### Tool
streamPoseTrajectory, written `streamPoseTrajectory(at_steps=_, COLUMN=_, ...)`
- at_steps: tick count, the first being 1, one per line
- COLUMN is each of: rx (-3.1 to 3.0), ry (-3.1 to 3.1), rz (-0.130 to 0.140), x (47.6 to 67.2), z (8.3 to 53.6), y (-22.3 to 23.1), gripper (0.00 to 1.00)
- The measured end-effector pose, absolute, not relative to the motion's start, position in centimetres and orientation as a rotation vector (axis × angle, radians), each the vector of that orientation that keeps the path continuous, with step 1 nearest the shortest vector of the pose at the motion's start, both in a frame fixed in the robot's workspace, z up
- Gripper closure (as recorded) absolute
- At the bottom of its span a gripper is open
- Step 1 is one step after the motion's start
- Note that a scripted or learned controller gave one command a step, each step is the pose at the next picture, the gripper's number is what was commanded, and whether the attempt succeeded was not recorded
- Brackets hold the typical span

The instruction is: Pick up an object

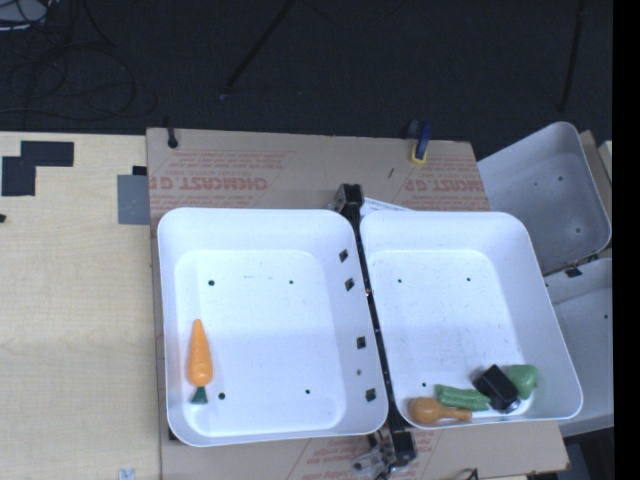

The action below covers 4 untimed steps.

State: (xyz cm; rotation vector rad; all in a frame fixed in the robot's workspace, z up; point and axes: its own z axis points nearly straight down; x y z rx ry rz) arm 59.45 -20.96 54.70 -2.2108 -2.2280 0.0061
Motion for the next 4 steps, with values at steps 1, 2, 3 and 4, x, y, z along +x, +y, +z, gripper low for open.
streamPoseTrajectory(at_steps=1, rx=-2.214, ry=-2.222, rz=0.003, x=59.6, z=53.4, y=-15.6, gripper=1.00)
streamPoseTrajectory(at_steps=2, rx=-2.214, ry=-2.224, rz=0.003, x=60.2, z=53.7, y=-10.6, gripper=1.00)
streamPoseTrajectory(at_steps=3, rx=-2.213, ry=-2.224, rz=0.003, x=60.5, z=53.7, y=-5.6, gripper=1.00)
streamPoseTrajectory(at_steps=4, rx=-2.216, ry=-2.221, rz=0.005, x=60.3, z=53.7, y=-3.3, gripper=1.00)
